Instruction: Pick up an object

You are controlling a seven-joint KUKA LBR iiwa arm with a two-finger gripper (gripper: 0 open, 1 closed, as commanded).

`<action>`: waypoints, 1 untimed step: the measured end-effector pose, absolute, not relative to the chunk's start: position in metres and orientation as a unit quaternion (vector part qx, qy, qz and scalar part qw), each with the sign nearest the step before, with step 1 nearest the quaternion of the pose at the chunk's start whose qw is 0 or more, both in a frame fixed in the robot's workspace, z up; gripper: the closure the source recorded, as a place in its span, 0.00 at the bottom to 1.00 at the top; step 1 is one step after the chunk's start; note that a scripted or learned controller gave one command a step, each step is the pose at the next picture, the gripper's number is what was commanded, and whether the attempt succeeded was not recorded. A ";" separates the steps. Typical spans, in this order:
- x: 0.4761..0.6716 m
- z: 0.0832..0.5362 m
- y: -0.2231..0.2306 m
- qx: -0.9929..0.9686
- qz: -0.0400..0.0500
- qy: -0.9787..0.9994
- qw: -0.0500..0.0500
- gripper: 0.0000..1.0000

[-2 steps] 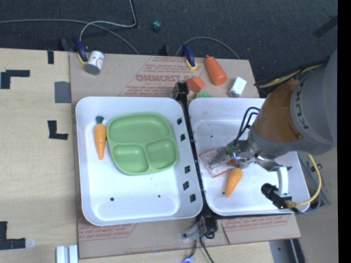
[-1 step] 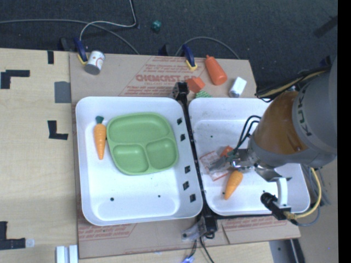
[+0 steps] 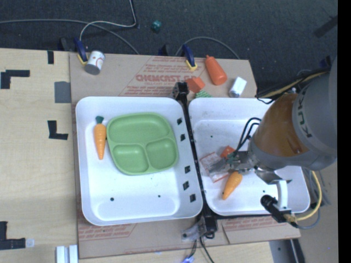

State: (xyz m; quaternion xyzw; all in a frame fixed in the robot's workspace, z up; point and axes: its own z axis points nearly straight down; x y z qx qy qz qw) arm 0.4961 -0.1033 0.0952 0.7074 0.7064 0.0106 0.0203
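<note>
The grey arm's tool (image 3: 237,160) hung low in the right bin (image 3: 285,201), just above a toy carrot (image 3: 231,184) lying on the bin floor; its grip could not be made out. A green divided plate (image 3: 143,143) sat in the left bin (image 3: 131,207).

A robotics lab, by the look of it — a grey industrial arm (image 3: 299,127) leans over two white bins (image 3: 88,163) clamped to a cardboard sheet (image 3: 159,75), cables (image 3: 109,23) trail across dark carpet, and black tape marks (image 3: 55,130) dot the bench.
</note>
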 end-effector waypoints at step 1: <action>0.556 0.090 -0.094 0.707 0.004 0.708 0.004 0.00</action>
